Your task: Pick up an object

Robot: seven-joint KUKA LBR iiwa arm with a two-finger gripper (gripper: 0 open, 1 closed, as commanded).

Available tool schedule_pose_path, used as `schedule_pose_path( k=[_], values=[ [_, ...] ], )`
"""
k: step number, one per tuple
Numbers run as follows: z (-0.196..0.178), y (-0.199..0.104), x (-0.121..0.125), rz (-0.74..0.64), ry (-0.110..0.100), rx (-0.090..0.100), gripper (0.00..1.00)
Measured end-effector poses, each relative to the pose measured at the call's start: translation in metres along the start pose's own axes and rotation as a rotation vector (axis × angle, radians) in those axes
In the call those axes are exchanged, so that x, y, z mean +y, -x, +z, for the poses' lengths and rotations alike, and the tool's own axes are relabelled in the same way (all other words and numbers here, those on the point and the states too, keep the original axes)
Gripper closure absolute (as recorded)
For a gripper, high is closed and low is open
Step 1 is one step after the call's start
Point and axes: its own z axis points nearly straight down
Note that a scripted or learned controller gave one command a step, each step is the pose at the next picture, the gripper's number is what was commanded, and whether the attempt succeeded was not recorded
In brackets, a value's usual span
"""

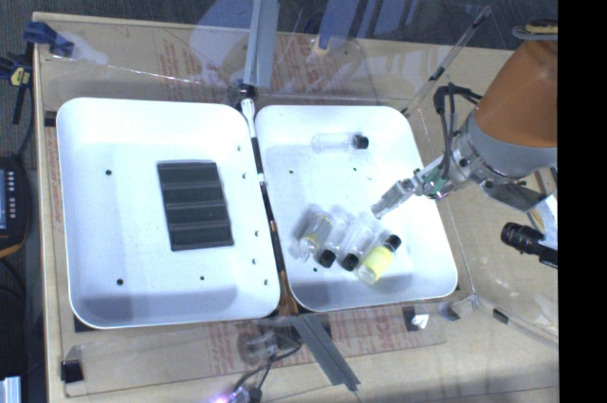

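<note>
Bottles lie in a small cluster at the near part of the right white shallow plastic bin (417, 283), and this bin is the landmark for all places below. Nearest to the bin's front rim is the small bottle with yellow content and a black cap (377, 260); its long axis runs on a slant, with the cap toward the bin's right wall and away from the front rim. Just beside it, toward the divider between the two bins, lie two clear small bottles with black caps (340, 245), close together and perhaps touching; their caps point to the front rim. I cannot tell exactly where one clear bottle ends and the next begins.

A little farther from the front rim, over the right-middle of the bin, is the slim metal two-finger gripper (387, 201). It points down on a slant toward the cluster. Its tip looks narrow, and nothing can be seen between the fingers, but how far they stand apart I cannot tell from this view. The yellow bottle lies from the tip toward the front rim, very near; I judge it the closest candidate, and the fingers should close across its slanted axis, not along it.

Farther, near the bin's back wall, one more clear bottle with a black cap (338, 142) lies alone, parallel to that wall.

Beyond the bin's left wall, the left white bin (85, 297) bears a dark ribbed rectangular block (194, 205).
</note>
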Motion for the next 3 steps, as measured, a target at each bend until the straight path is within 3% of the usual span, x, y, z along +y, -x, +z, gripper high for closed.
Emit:
schedule_pose_path(
  k=[1,2,3],
  values=[
    [0.151,-0.020,-0.005,-0.082,-0.005,0.007,0.00],
    [0.162,-0.074,0.035,-0.109,-0.004,-0.007,0.00],
    [0.057,0.003,0.028,-0.121,0.000,0.001,0.00]
  ],
)
